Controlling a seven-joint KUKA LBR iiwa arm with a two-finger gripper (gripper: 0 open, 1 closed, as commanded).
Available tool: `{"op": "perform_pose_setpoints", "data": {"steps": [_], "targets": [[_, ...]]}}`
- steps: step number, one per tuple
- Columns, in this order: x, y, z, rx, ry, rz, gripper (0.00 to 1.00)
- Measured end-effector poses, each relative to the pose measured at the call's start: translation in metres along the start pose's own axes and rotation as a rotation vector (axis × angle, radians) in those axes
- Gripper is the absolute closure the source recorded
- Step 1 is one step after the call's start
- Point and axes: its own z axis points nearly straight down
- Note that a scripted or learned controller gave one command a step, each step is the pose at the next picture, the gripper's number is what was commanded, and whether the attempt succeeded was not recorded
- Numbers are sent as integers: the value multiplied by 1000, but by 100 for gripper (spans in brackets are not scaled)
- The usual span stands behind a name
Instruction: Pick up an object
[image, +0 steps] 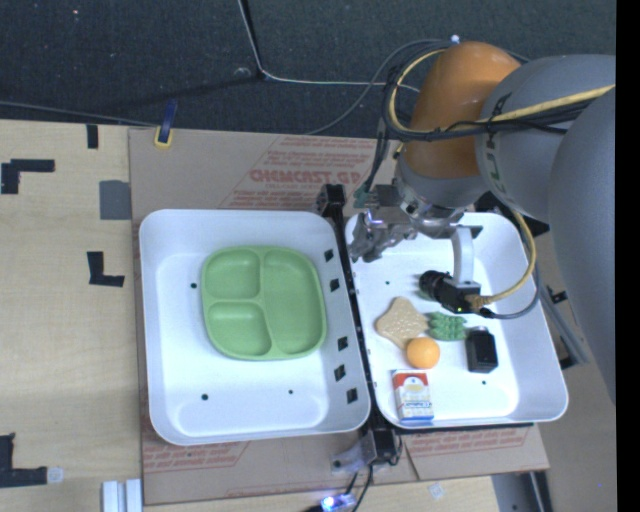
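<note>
My gripper (372, 240) hangs over the far left corner of the right bin (500, 405), close to the divider between the bins. Nothing shows between its fingers. In the right bin, nearer the front, lie a tan biscuit-like piece (399, 321), an orange ball (423, 352), a green spiky toy (445, 325), a small black block (482, 350) and a red and white box (412, 393). These objects sit below and to the right of the gripper, apart from it.
The left bin (180, 400) holds a green divided plate (264, 302). A black camera-like part on a cable (447, 289) hangs from the arm above the right bin. The grey arm and its orange band (460, 95) cover the far right.
</note>
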Motion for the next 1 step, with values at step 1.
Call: {"op": "perform_pose_setpoints", "data": {"steps": [1], "targets": [[46,-14,11,-1,0,-1,100]]}}
